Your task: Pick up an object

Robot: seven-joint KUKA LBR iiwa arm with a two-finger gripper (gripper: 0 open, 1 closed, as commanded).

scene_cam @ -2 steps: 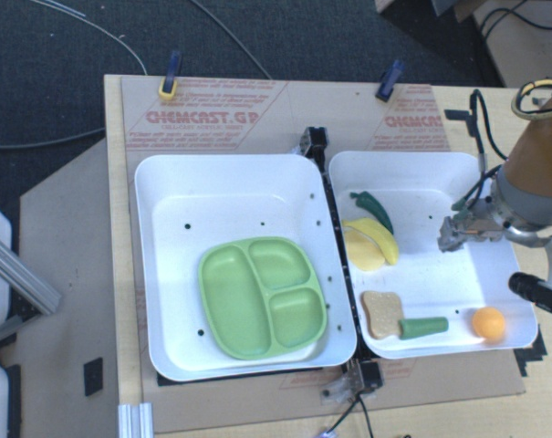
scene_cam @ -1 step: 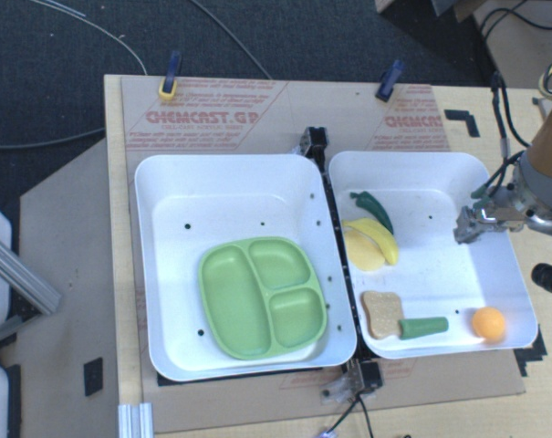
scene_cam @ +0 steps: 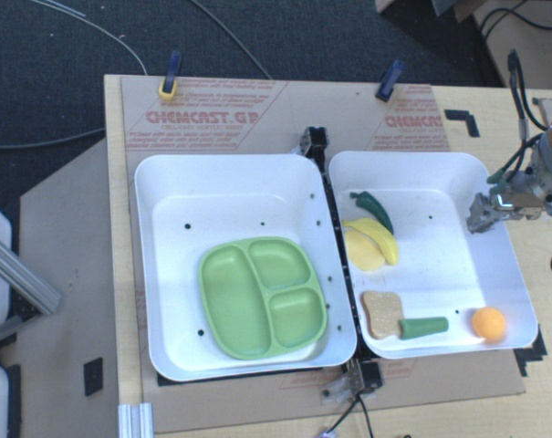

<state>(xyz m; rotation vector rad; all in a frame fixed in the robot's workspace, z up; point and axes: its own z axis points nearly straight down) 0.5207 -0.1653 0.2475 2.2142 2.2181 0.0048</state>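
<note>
Jaws of the gripper (scene_cam: 484,215), state indeterminable, sit at the right bin's (scene_cam: 494,272) right rim. Inside that bin: orange ball (scene_cam: 488,324), green cylinder (scene_cam: 423,327), bread slice (scene_cam: 381,312), banana (scene_cam: 370,242), green pepper (scene_cam: 373,210).

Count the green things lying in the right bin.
2. A dark green pepper near the bin's far left, above the banana, and a green cylinder at the near edge beside the bread slice. None look hidden.

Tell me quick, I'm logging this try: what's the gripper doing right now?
Gripper: at the right rim of the right bin, nothing seen between its fingers; open or shut cannot be told.
</note>
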